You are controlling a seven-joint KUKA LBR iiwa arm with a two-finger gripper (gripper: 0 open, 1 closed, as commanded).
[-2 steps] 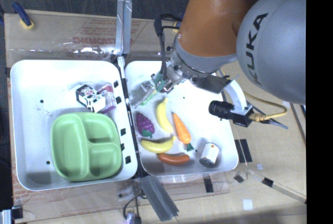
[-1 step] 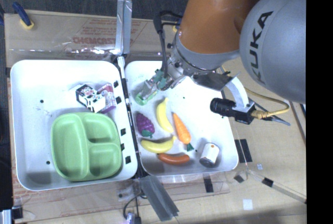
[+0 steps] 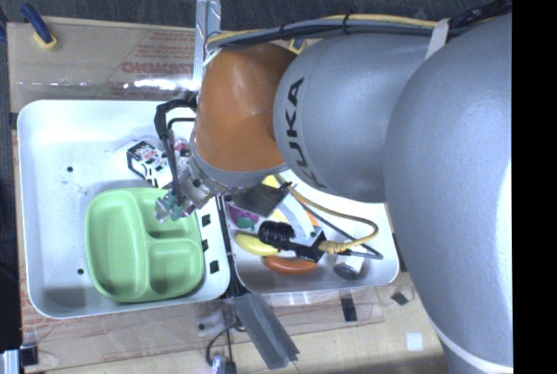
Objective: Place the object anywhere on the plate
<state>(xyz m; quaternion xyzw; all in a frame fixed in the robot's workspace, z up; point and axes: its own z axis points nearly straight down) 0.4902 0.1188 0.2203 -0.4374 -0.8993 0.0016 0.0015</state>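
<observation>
A light green divided plate [image 3: 139, 255] lies in the left white bin [image 3: 52, 190], toward its front. My gripper [image 3: 172, 209] hangs over the plate's far right rim, at the edge of the upper compartment. Its tips are small and partly blurred against the plate. A small white-and-black patterned block [image 3: 146, 159] sits on the bin floor just behind the plate, up and left of the gripper. The arm's orange band and grey body cover the strip between the two bins.
The right bin [image 3: 383, 272] is mostly hidden by the arm. A yellow banana-like piece [image 3: 252, 243], a red-orange item [image 3: 291, 264], a purple piece [image 3: 248, 216] and a small grey item [image 3: 346, 270] show in it. Bare bin floor lies left of and behind the plate.
</observation>
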